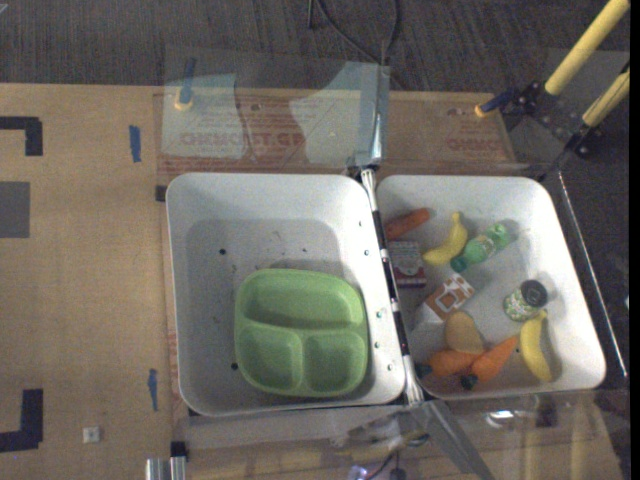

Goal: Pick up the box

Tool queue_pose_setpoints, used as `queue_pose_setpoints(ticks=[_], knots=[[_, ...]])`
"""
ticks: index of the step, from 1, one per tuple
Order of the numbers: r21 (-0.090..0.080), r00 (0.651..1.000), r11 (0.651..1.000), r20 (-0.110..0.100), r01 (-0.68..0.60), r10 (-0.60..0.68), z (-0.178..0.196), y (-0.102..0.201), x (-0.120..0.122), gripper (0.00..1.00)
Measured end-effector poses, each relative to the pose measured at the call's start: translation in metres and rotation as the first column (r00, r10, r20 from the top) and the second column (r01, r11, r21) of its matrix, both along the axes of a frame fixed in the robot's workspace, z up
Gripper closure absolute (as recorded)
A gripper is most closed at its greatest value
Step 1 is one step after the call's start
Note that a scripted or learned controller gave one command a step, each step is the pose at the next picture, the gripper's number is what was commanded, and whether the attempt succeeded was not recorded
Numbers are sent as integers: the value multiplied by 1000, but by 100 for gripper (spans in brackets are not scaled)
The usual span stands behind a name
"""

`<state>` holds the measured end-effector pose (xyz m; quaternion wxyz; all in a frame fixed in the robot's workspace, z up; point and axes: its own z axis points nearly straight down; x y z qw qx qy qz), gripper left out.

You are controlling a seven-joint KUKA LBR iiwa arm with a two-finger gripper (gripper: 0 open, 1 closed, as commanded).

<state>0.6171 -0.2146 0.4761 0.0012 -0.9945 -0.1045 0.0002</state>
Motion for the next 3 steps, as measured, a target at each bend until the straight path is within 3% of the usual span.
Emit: queue_pose_setpoints(ticks=[1,2,3], knots=[[0,1000,1000,1,-3,3,11,1,1,100],[0,1000,1000,-2,-3,3,-83,-1,44,100],[0,1000,1000,-2,5,-5,-198,2,43,100]])
